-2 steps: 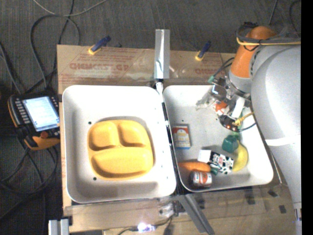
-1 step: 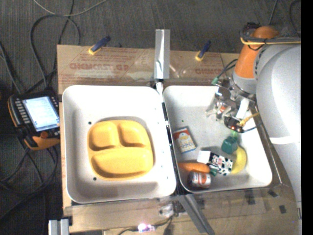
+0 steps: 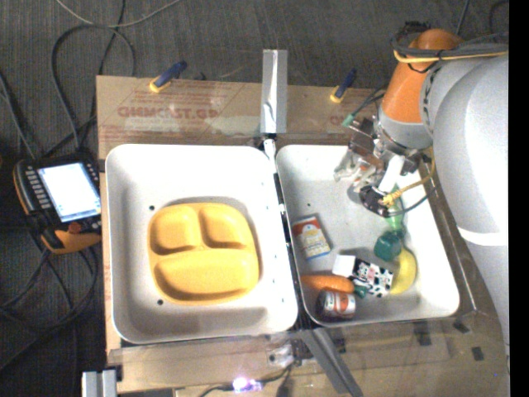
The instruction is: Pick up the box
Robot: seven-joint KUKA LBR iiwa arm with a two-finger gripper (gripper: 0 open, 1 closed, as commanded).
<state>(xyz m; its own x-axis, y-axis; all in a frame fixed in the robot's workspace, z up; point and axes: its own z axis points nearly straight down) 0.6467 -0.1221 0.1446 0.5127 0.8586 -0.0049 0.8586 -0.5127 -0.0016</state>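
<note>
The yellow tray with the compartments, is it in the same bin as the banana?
No. The yellow tray lies in the left bin, while the banana lies in the right bin.

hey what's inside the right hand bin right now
The right bin holds a small box, a carrot, a can, a banana, a green object and a patterned item. The gripper hides the floor beneath it.
</note>
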